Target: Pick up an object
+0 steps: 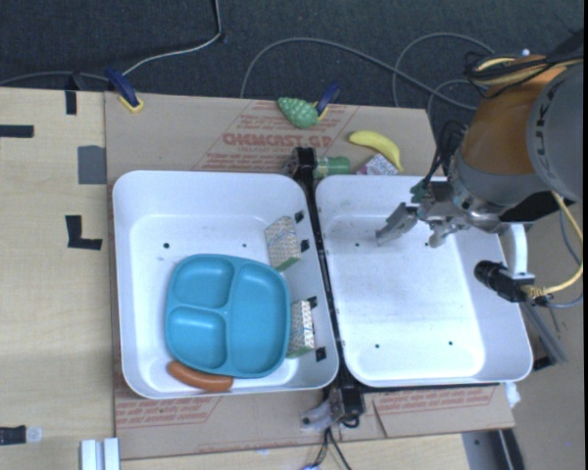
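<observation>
Roughly, near to far:
Sausage: left bin's near edge, touching blue plate.
Gripper: over right bin, jaws spread, holding nothing.
Risk: everything pickable lies across the divider; closing here likely grabs air.

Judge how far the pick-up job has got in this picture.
Nothing looks picked yet. The end effector hovers over the right white bin, nothing visible between its fingers. The blue divided plastic plate and orange sausage-shaped toy lie in the left white bin. Grasping and lifting remain.
</observation>
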Available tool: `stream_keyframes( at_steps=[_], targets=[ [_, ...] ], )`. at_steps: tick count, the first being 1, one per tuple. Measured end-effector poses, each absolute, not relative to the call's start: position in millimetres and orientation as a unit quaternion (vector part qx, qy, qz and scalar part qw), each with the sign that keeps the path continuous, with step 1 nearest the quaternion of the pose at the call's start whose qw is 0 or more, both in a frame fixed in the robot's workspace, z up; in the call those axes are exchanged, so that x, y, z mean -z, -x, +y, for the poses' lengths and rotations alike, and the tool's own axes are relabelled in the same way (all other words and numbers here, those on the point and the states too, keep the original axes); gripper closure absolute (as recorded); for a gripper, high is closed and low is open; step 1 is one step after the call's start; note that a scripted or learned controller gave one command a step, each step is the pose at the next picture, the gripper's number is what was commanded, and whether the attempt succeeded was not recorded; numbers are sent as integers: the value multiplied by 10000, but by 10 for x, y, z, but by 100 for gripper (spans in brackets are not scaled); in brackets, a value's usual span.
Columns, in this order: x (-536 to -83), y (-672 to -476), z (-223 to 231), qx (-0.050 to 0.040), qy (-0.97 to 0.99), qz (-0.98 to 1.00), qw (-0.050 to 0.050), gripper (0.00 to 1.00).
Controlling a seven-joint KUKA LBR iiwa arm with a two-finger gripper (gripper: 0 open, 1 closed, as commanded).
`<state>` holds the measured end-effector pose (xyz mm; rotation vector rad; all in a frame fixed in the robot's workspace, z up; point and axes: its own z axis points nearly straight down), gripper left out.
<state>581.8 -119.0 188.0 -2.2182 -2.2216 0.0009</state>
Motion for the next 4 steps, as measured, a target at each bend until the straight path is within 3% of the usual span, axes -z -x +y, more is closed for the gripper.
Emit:
stream_keyframes(
  at_steps=[1, 2, 4],
  targets=[
    [-867, -6340, -1125, 14, 7062, -7080, -27, 0],
    [-861, -6528, -1201, 9, 7062, -7080, -9, 0],
    [-853, -6687, -950, 3, 7065, -7077, -6, 0]
  ],
)
